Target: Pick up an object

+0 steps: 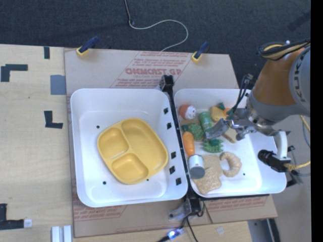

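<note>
**Colleague:** How far along is the pick?

**Me:** Not done yet, by my reading. I have the arm (280,84) in from the right, and the claw (222,127) sits low over the far middle of the right bin (262,183), among the toy food. I cannot tell whether it is open or closed; the grey tip blurs into the clutter, and I see nothing clearly between its tips.

**Colleague:** So what is it going for?

**Me:** I judge one of the pieces right beside it: the green can (205,121), the leafy green toy (213,145) or the small yellow piece (218,113). All of them lie on the bin floor. So do the carrot (188,143), the silver can (196,166), the bread slice (209,176), the croissant (231,164) and the white-and-red ball (186,111). The grasp and the lift are both left.

**Colleague:** And the left bin?

**Me:** The left bin (83,150) holds a yellow divided plate (132,150), well apart from the claw.

**Colleague:** Any writing to read?

**Me:** Red print on the cardboard sheet (146,69) under the bins on the worktop (30,150). It looks like "CHEMGEAR", but it is too soft for me to be sure. The smaller lines I cannot read.
</note>
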{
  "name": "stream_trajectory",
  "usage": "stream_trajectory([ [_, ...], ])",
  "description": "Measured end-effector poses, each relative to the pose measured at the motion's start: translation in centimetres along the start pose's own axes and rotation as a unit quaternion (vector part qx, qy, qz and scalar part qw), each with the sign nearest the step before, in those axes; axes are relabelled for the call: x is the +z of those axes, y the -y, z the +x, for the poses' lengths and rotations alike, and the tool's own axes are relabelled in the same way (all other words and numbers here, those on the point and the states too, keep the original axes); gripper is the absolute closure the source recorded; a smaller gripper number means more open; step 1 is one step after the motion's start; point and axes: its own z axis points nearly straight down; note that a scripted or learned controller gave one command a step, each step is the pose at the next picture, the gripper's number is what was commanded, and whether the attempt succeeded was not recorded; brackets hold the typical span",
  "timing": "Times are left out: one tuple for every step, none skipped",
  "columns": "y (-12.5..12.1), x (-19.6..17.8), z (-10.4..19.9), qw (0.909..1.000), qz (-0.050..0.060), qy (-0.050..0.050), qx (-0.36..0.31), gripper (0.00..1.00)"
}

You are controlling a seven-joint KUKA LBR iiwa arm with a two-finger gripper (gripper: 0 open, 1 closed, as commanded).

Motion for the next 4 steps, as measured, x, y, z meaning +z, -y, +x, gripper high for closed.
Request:
stream_trajectory([
  [-0.1, -0.2, 0.0, 1.0000, -0.003, 0.001, -0.001, 0.00],
  [0.0, 6.6, 0.4, 1.0000, 0.001, 0.000, -0.001, 0.00],
  [0.0, 10.2, 0.2, 1.0000, -0.004, 0.003, 0.001, 0.00],
  [0.0, 9.4, 0.3, 1.0000, -0.001, 0.002, 0.000, 1.00],
])
